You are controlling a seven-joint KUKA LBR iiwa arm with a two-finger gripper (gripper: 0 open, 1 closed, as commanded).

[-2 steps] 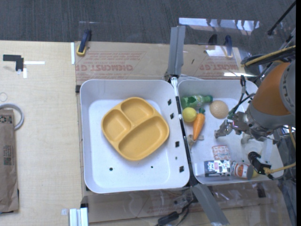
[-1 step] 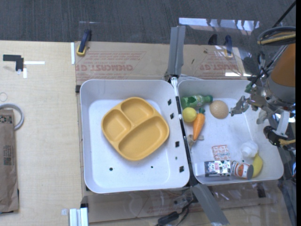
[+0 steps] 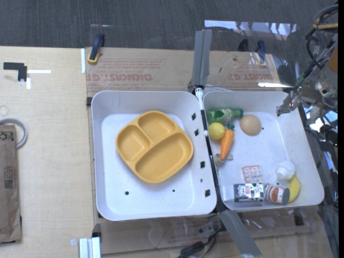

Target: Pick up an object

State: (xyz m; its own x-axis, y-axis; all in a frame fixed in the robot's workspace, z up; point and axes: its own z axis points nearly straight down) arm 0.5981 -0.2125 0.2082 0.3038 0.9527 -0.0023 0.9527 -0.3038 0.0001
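Carrot [image 3: 227,143] near the left wall of the right bin [image 3: 309,149], beside a lemon [image 3: 216,130].
It is judged light, rigid and slightly slick; a grasp across the thick upper end is advised. The gripper [image 3: 286,107] is seen above the bin's far right corner; whether it is open cannot be told.

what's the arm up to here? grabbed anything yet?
Nothing grabbed yet, as far as the view shows. The hand sits at the right bin's upper right rim, above the items. The egg, lemon, carrot and bottle all lie in that bin. The yellow divided plate sits alone in the left bin.
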